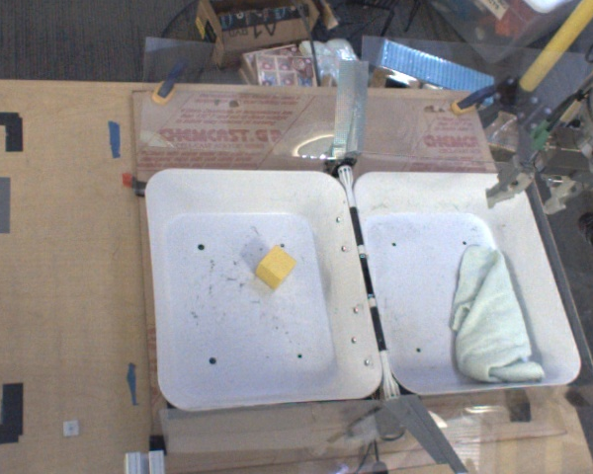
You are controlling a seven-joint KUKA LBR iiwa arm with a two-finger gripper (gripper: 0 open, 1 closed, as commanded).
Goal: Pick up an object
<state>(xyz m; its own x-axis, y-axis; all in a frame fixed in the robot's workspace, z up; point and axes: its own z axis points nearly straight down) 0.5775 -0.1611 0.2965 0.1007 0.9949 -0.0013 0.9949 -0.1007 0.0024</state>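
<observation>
Yellow block (275,267) sits mid left bin (178,363); folded pale cloth (491,316) lies in right bin (415,363). Gripper (509,188) hangs at that bin's far right corner; finger state cannot be told. Risk: cloth slipping loose when pinched.

Yellow block (275,268) left, cloth (491,314) right

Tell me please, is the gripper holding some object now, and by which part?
Nothing is held. The gripper sits above the far right corner of the right bin. The yellow block and the pale green cloth lie untouched in their bins.
</observation>
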